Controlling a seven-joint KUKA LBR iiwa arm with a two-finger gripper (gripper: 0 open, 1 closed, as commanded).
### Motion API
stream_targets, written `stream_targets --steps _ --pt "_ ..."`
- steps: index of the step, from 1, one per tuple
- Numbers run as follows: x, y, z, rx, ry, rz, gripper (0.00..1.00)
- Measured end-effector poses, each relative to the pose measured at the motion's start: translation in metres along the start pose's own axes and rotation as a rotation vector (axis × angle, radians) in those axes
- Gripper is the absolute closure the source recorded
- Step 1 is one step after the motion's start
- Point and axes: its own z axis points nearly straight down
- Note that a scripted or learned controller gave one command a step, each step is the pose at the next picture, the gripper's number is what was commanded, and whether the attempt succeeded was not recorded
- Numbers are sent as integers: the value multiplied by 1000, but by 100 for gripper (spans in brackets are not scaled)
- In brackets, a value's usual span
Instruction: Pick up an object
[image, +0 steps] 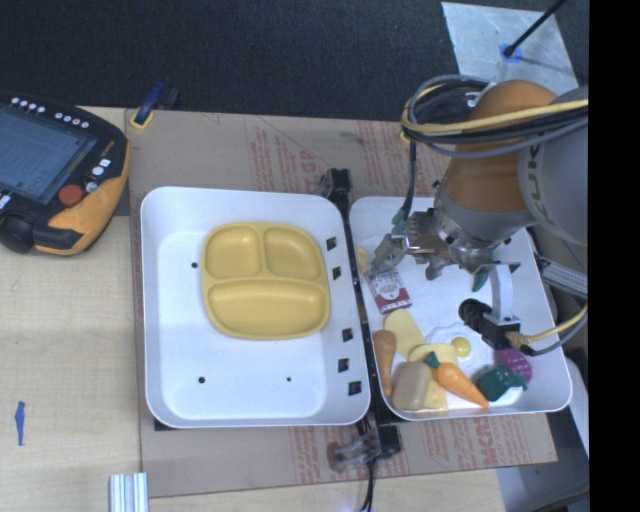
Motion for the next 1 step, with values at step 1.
stream_targets --steps 1 --pt "-14 -19 0 -1 0 0 0"
